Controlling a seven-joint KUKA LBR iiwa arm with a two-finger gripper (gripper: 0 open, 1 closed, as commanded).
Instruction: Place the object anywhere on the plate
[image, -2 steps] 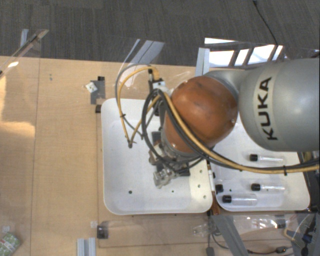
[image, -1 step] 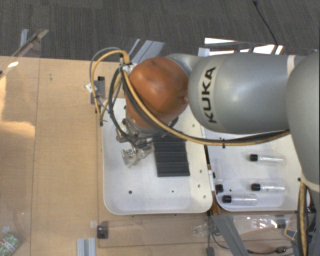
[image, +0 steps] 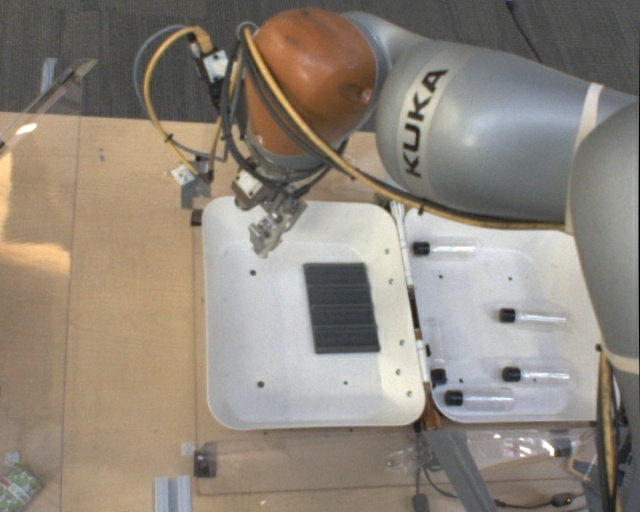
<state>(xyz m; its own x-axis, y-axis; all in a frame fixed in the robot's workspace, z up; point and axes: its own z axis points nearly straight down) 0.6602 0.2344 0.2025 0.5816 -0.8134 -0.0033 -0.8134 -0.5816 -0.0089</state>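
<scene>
A dark grey ribbed rectangular plate lies flat in the middle of the left white bin. My gripper hangs over the bin's upper left part, up and to the left of the plate and apart from it. I see no object at its tip. Several clear tubes with black caps lie in the right bin: one near the top, one at mid right, and two low down.
The big grey arm with its orange band covers the top of both bins. Cables loop out to the left of the wrist. Bare wooden bench stretches left of the bins.
</scene>
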